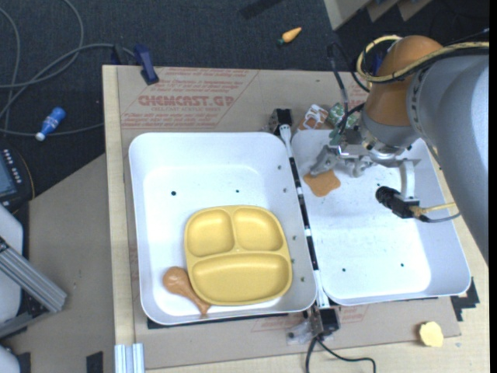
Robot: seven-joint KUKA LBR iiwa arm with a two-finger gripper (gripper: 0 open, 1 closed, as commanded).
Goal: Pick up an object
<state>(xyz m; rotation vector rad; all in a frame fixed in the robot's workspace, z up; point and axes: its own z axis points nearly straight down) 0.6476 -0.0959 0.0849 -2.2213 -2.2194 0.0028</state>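
Observation:
A flat orange-brown piece (pixel 322 183) lies in the right bin (pixel 388 270), close to its left wall. My gripper (pixel 335 164) hangs low over the back left of that bin, its tip just above and right of the piece; whether it touches the piece is unclear. In the left bin (pixel 155 169) sits a yellow divided plate (pixel 237 253). A tan drumstick-shaped toy (pixel 183 284) lies against the plate's lower left side. Small items, one white-and-brown (pixel 314 118) and one greenish (pixel 337 114), rest at the right bin's back edge.
The grey arm with its orange band (pixel 404 72) comes in from the upper right, over the right bin's back right. A black part with a cable (pixel 394 200) hangs below the wrist. A yellow lump (pixel 429 333) lies on the bench, front right.

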